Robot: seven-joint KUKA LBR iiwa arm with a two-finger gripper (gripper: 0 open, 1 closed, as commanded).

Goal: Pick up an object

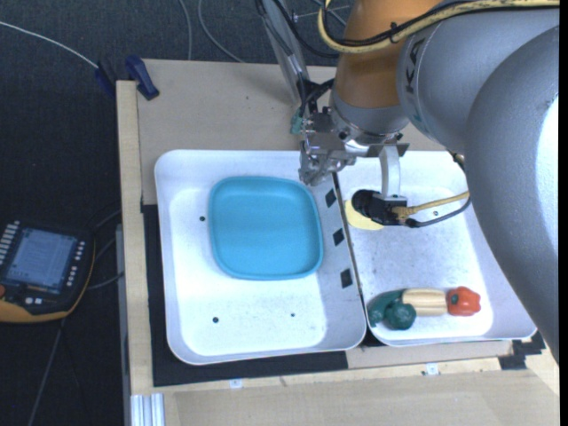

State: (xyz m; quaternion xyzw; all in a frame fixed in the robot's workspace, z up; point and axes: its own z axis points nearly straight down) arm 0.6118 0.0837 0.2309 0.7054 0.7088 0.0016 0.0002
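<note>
One blue dish (264, 227) lies in the left bin (177, 327), toward its far edge. The gripper (312, 174) hangs over the dish's far right corner; I cannot tell whether it is open or closed. Pinching the raised rim looks wiser than the flat. Along the front edge of the right bin (426, 256) lie one green piece (392, 312), one tan roll (426, 302) and one red piece (462, 301), with one yellow piece (362, 218) farther back.

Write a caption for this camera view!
The robot's tool hovers by a square blue plastic plate in the left white bin; green, tan and red toys lie in the right bin.
</note>
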